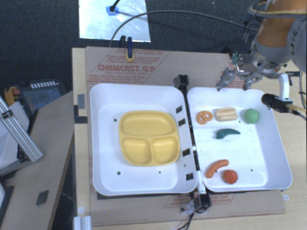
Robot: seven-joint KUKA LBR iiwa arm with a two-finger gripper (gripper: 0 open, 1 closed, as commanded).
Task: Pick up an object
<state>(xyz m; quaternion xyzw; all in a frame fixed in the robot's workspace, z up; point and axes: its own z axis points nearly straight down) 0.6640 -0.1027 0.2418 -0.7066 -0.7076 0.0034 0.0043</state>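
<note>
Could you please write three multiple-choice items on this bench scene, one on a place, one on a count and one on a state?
1. Where does the yellow tray lie?
A. In the left bin
B. In the right bin
C. On the floor

2. How many small food items lie in the right bin?
A. Three
B. Six
C. Nine

3. What is the tool doing?
A. Gripping the green ball
B. Pressing on the tray
C. Hanging open above the bin's far edge, holding nothing

Answers:
1 A: it sits mid left bin.
2 B: pretzel, bun, green ball, teal piece, sausage, tomato.
3 C: its fingers stand apart, nothing between them.
</note>
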